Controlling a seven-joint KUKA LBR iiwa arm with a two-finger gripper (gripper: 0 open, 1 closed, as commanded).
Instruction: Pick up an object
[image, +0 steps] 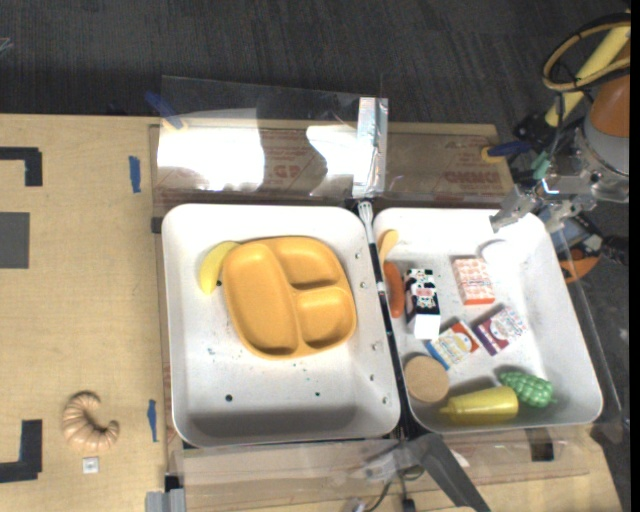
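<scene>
The right bin (570, 330) holds several small objects: an orange carrot-like stick (394, 285), a white and black carton (424, 292), an orange and white box (473, 280), a purple packet (499, 328), a blue and yellow packet (452, 345), a tan round disc (427, 380), a yellow squash-like piece (482, 403) and a green knobbly piece (528, 388). My gripper (518, 208) hangs over the bin's far right corner, apart from all of them, at the end of the grey arm (605, 130).
In the left bin (190, 330) lie a yellow divided plate (290, 295) and a banana (211, 265) at its left edge. A tan croissant-like toy (90, 420) rests on the bench at the lower left. Clear plastic sheeting (280, 150) stands behind the bins.
</scene>
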